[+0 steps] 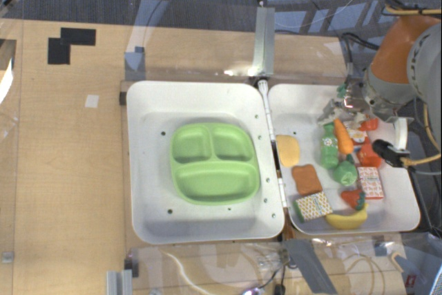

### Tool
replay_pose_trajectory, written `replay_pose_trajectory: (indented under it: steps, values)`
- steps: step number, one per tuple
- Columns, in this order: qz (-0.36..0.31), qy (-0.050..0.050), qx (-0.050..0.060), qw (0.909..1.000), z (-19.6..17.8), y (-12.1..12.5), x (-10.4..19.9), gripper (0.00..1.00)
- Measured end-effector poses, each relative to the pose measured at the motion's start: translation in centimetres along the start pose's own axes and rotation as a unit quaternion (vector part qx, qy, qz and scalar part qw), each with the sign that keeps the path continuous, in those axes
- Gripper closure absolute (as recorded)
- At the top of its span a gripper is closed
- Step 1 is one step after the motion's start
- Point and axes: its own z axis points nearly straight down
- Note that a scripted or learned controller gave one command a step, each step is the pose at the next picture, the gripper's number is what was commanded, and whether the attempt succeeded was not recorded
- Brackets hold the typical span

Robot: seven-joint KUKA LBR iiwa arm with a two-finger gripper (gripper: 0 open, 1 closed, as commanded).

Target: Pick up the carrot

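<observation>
The carrot (342, 137) is a short orange piece lying in the right bin (407, 217), near its far right part, among other toy foods. My gripper (347, 106) hangs just above and behind the carrot's upper end, at the end of the grey arm with the orange band (397, 52). The view does not settle whether the gripper touches the carrot.
Around the carrot lie green vegetables (330, 150), red pieces (368, 157), a patterned box (370, 183), a strawberry (353, 198), a banana (347, 220), a brown slice (306, 179), a yellow piece (288, 148) and another box (313, 206). The left bin (145, 217) holds a green divided plate (214, 162).
</observation>
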Motion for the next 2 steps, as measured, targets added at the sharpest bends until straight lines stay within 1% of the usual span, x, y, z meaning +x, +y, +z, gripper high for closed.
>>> replay_pose_trajectory:
  steps: [1, 2]
  values:
    - [-0.013, 0.003, -0.017, 0.9998, 0.1, -1.4, -0.6, 0.00]
    - [-0.012, 0.000, -0.020, 0.9997, -0.9, -1.3, -0.9, 1.00]
